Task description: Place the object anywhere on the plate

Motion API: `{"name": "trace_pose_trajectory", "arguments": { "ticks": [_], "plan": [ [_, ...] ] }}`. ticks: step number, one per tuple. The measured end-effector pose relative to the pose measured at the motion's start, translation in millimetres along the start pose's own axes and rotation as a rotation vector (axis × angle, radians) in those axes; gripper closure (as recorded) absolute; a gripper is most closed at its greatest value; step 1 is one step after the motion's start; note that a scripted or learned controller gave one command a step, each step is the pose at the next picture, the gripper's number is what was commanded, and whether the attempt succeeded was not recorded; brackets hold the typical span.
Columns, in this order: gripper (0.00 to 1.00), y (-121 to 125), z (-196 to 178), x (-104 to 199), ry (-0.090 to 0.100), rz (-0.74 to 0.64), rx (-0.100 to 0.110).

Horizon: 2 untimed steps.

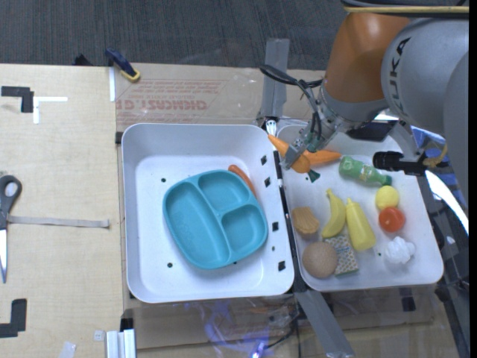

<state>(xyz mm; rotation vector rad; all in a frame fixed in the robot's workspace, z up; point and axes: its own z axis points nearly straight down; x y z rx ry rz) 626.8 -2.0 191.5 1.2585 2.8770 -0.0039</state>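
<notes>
A blue divided plate (216, 218) lies in the left bin (138, 222), tilted a little toward the bin's right wall. My gripper (304, 157) hangs over the far left corner of the right bin (426, 256), close to the wall between the two bins. It is shut on an orange toy carrot (326, 156), which sticks out on both sides of the fingers. The carrot's left tip reaches over the dividing wall. The carrot is up and to the right of the plate and apart from it.
A thin orange piece (240, 176) lies by the plate's far right rim. The right bin holds a green bottle (364, 171), lemon (387, 197), tomato (391, 218), bananas (335, 213), bread roll (305, 220), brown ball (320, 259) and a white item (399, 250). Scissors (7, 200) lie far left.
</notes>
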Motion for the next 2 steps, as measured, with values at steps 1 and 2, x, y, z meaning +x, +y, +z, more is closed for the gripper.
{"name": "trace_pose_trajectory", "arguments": {
  "ticks": [1,2],
  "plan": [
    [1.00,3.6,-0.5,110.9,0.001,-0.234,-0.002],
    [0.00,3.5,-0.6,110.6,0.001,-0.234,-0.002]
  ]
}}
